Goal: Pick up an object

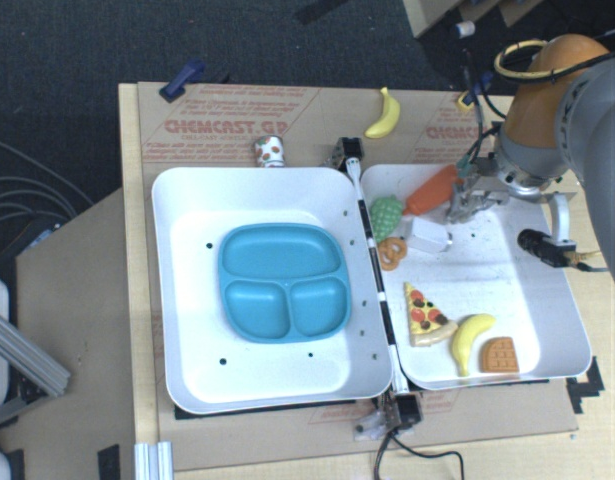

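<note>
Right bin's bare middle; claw seemingly beside carrot.

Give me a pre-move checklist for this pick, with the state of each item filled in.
1. Gripper over the right bin: ok.
2. Target within reach: ok, the carrot lies just beside the gripper.
3. Something gripped already: cannot tell.
4. Clutter near target: not ok, green toy, pretzel and a white block crowd it.
5. Other picks free: ok, pizza slice, banana and waffle lie apart from the arm.
</note>
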